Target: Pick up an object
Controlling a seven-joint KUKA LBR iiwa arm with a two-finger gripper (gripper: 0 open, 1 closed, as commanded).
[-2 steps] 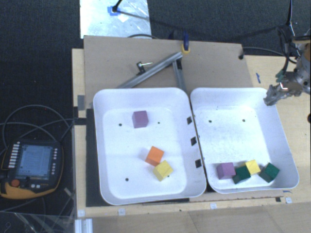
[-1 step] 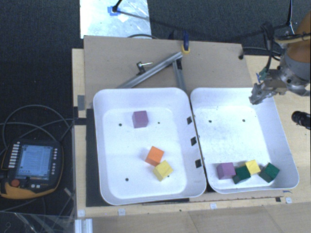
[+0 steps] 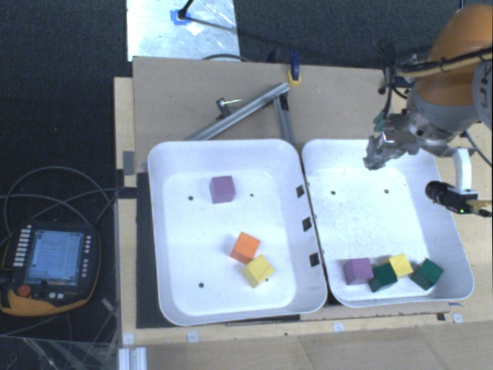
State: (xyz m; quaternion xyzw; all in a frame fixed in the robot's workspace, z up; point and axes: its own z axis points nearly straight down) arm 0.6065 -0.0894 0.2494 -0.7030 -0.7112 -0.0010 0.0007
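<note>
White plastic right bin (image 3: 443, 226) holds four blocks along its near edge; the gripper (image 3: 377, 157) hangs over the far corner, its state untellable; better to descend squarely over the outlying green block (image 3: 427, 272).

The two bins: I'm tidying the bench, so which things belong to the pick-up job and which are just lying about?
Job:
claw
purple block
orange block
yellow block
purple cube
small yellow cube
two green cubes

Lying about:
teach pendant
metal rod
foil sheet
</note>
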